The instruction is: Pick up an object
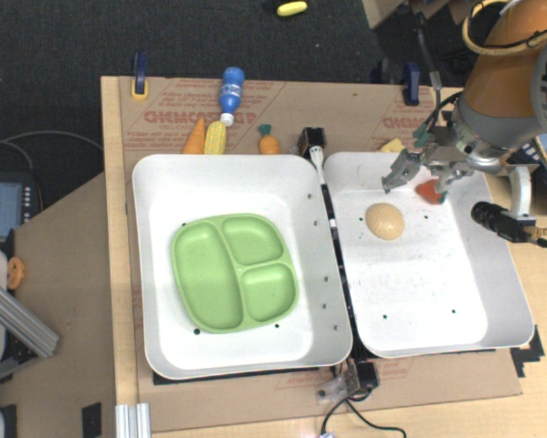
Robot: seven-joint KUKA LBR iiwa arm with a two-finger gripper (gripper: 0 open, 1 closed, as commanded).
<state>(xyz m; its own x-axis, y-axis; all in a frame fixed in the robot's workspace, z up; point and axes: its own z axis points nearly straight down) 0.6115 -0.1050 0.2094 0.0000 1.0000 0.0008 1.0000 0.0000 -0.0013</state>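
Note:
A tan, bun-like round object [384, 220] lies in the right bin [437, 318], near its upper left part. A small red object [429, 191] lies behind it, toward the bin's far edge. My gripper [420, 178] hangs over the far side of the right bin, open, with one finger left of the red object and the other just right of it. Nothing is held between the fingers. The tan object is below and left of the gripper, apart from it.
The left bin [154, 245] holds a green divided plate [236, 270]. Behind the bins on the cardboard lie a blue-capped bottle [231, 91], a corn cob [215, 137], carrot pieces [268, 141] and a black item [310, 139]. A yellow object [292, 8] lies on the floor.

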